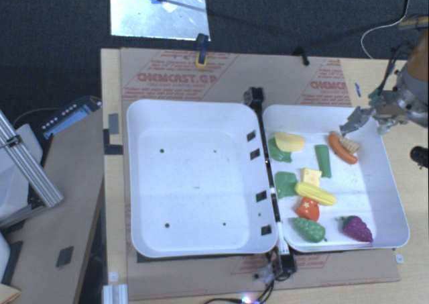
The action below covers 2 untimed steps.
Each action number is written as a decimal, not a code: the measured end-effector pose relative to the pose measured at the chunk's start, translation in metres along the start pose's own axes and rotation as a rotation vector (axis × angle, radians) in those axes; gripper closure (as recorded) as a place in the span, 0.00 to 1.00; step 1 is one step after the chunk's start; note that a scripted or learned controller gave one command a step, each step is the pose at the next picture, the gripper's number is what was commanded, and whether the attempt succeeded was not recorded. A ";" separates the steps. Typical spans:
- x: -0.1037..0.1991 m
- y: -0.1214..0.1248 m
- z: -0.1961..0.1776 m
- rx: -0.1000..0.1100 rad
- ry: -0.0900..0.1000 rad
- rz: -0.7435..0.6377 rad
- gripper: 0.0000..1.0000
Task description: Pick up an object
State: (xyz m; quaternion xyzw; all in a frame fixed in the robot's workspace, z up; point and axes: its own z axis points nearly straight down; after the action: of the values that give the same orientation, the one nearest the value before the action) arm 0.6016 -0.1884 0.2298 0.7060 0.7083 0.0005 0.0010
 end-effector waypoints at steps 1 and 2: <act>-0.015 0.025 0.124 -0.021 -0.004 -0.002 0.00; 0.008 0.070 0.144 -0.005 0.000 -0.005 0.00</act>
State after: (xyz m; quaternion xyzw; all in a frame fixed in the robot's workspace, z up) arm 0.6719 -0.1801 0.0859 0.7042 0.7100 0.0024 0.0027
